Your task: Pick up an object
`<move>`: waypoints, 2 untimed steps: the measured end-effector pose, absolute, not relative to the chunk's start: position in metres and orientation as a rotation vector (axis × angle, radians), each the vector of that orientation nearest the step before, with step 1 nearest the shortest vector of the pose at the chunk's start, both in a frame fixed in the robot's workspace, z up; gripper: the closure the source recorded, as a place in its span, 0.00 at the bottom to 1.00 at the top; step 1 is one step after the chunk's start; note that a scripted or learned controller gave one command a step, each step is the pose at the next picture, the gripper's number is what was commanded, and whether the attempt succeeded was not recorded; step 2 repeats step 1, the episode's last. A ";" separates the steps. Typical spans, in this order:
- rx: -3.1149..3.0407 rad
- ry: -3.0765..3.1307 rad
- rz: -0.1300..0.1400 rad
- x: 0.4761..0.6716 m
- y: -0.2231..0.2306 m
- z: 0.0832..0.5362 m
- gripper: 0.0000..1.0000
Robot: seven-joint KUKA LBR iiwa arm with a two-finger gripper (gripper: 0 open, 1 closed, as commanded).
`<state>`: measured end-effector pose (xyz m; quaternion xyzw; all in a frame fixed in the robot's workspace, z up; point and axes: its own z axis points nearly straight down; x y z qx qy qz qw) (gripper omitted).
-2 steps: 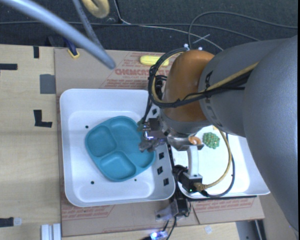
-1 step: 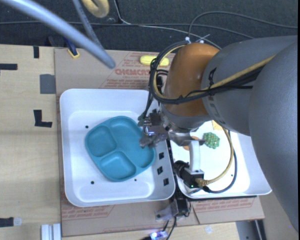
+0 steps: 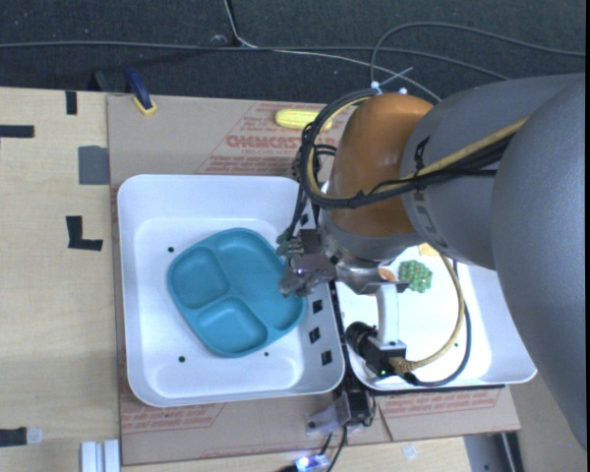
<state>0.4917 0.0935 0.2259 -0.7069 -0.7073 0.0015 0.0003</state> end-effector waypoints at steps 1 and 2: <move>-2.220 -2.222 0.004 0.492 0.094 0.226 0.00; -2.220 -2.222 0.004 0.492 0.094 0.226 0.00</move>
